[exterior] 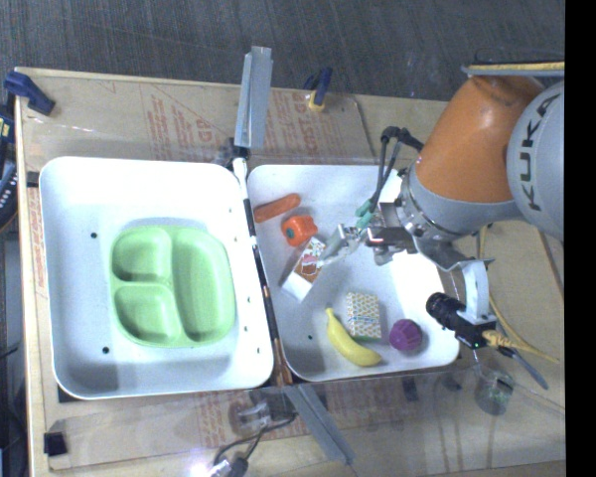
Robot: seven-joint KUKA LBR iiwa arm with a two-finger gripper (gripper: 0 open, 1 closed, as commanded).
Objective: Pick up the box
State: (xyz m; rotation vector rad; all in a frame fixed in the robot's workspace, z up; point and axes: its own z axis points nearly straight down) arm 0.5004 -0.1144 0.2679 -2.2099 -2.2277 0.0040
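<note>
Camera view has my pincer (350, 235) low in the right bin (417, 182), just beside the box (308, 263) lying tilted near the bin's left wall. Whether I'm released or clenched, I can't tell. Best move: square up over that box, clear of the orange cup (298, 229), then close firmly.

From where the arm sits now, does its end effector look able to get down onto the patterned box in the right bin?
Probably yes. The box lies flat with its top uncovered, and the end effector hovers just above-left of it. The banana beside it crowds one side.
</note>
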